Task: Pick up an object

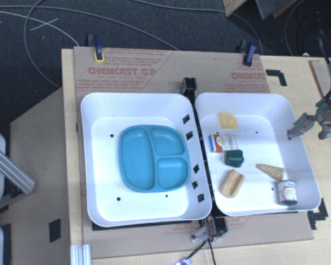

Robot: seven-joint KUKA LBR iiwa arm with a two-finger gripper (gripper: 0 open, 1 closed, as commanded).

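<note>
Five small things lie in the right bin [298, 142]: a yellow piece [228, 120], a red-and-white pack [224, 142], a dark green lump [234, 158], a tan roll [231, 183], a cone [271, 171] and, making six in truth, a small can [287, 192]. The left bin [94, 148] holds a blue tray [154, 158].

Taking the right bin as landmark, the gripper [311, 125] sits at its right rim, near the top corner, with its two grey fingers spread apart and nothing between them. Every candidate lies to the gripper's left and lower in the view; the cone and can are nearest. The cone's long axis runs roughly left to right, tip pointing left, so a grasp across its width looks easiest.

Most of the arm is cut off at the view's edge, and the gripper's height above the bin is hard to judge.
</note>
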